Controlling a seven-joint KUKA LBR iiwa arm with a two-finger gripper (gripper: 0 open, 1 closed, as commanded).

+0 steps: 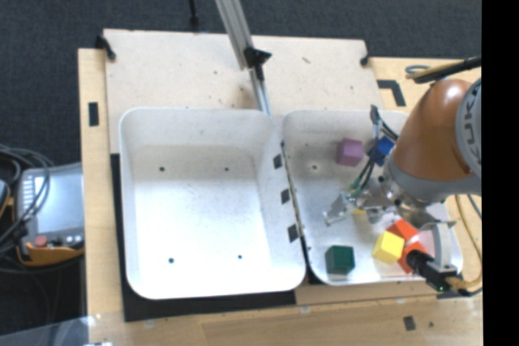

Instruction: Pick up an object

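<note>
The right bin (312,134) holds several small blocks. A purple cube (350,151) lies near its back. At the front edge sits a dark green cube (340,259). Further right, a yellow cube (388,249) and an orange block (403,232) touch each other. A blue object (379,148) is partly hidden by the arm. My gripper (342,209) hangs low over the bare middle of the right bin, between the purple cube and the green cube, touching neither. Nothing shows in its grasp.
The left bin (130,174) stands beside the right one, sharing a wall with black clips (285,194). A slanted aluminium post (231,4) rises behind the bins. The grey and orange arm (438,142) covers the right bin's right side.
</note>
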